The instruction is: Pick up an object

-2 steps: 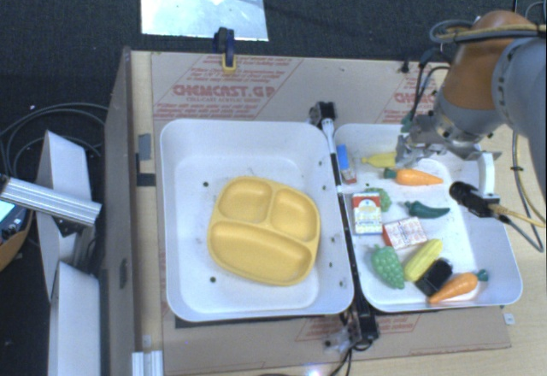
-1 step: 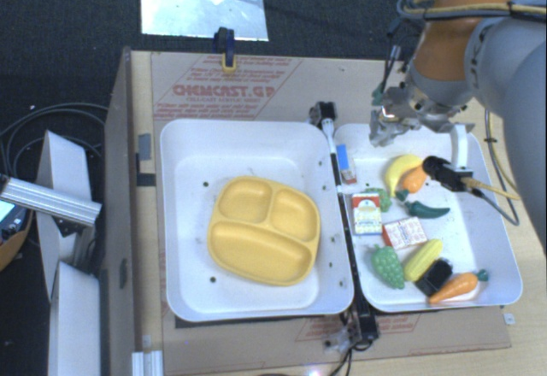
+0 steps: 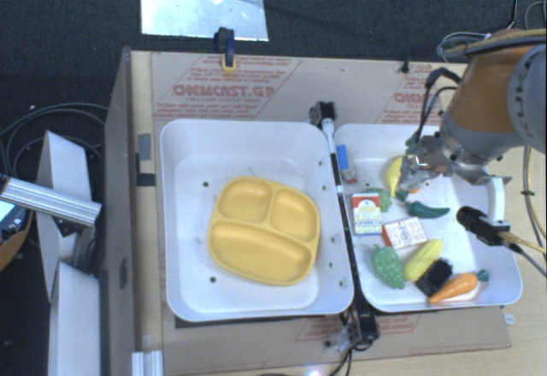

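My gripper [image 3: 409, 184] hangs low over the upper middle of the right bin [image 3: 504, 267], reaching in from the right. It is right beside a yellow banana [image 3: 393, 173] and just above a dark green pepper [image 3: 427, 210]. I see nothing clearly held in it. Below lie a red and green carton [image 3: 367, 213], a small white and red box [image 3: 404, 233], green grapes [image 3: 386, 267], a yellow corn cob [image 3: 423, 258], a black block [image 3: 434, 276] and an orange carrot [image 3: 457, 286]. A blue item [image 3: 344, 162] lies by the bin's left wall.
The left bin [image 3: 184, 195] holds a yellow divided plate [image 3: 263, 229]. A black clamp [image 3: 323, 114] sits at the top of the divider between the bins. Cardboard surrounds both bins, and cables run along the right edge.
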You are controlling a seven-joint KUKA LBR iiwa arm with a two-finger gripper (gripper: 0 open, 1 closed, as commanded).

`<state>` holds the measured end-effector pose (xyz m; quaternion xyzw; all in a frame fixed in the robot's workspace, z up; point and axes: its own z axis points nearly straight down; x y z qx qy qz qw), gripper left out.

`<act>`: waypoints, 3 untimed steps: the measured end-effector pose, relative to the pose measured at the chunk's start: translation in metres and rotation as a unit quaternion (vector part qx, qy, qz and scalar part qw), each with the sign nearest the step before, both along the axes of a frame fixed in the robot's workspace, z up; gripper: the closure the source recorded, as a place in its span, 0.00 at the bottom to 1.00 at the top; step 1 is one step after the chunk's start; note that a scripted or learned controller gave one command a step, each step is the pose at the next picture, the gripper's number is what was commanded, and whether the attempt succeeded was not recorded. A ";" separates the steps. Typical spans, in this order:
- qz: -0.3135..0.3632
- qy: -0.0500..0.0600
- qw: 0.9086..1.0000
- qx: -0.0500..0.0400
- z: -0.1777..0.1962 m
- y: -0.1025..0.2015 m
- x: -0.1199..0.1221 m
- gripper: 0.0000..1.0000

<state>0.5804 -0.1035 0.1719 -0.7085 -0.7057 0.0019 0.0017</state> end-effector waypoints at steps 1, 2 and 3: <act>0.003 -0.003 1.000 0.000 0.001 0.003 0.004 0.00; 0.004 -0.007 1.000 0.000 -0.074 0.014 0.020 0.00; 0.004 -0.005 1.000 0.000 -0.087 0.002 0.058 0.00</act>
